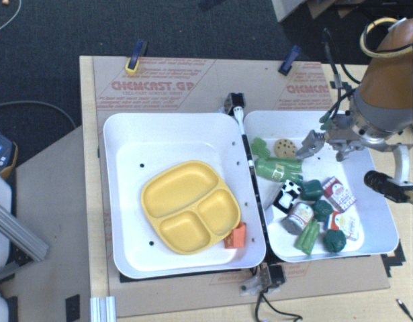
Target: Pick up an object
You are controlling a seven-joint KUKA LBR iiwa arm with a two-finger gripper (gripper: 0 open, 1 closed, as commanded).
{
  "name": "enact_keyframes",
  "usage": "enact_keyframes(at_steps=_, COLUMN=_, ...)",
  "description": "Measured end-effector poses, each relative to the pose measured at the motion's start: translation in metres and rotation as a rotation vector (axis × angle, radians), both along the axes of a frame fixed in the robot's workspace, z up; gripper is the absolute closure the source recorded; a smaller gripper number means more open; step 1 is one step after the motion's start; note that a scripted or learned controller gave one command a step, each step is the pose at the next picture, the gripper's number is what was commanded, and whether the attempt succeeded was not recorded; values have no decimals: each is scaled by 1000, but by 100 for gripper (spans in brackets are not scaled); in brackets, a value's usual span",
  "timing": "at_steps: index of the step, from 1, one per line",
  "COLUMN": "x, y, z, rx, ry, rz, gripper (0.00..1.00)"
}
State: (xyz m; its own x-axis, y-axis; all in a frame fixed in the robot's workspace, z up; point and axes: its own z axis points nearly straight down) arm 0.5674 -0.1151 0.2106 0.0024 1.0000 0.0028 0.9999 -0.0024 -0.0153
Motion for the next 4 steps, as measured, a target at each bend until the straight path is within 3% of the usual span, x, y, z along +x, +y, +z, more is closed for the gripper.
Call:
enact_keyframes(at_steps=1, x=3, y=0, z=7, rx=-2, ry=-14, rz=2, gripper=0)
enact_keyframes(at_steps=2, x=2, y=1, z=-57, rx=-1, ry=-7, rz=2, gripper=0)
enact_keyframes(at_steps=3, x=6, y=-1, z=-111, rx=3, ry=-23, rz=2, gripper=0)
enact_keyframes(at_steps=4, x=17, y=-2, z=-112, rx=-4, ry=-45, rz=2, gripper=0)
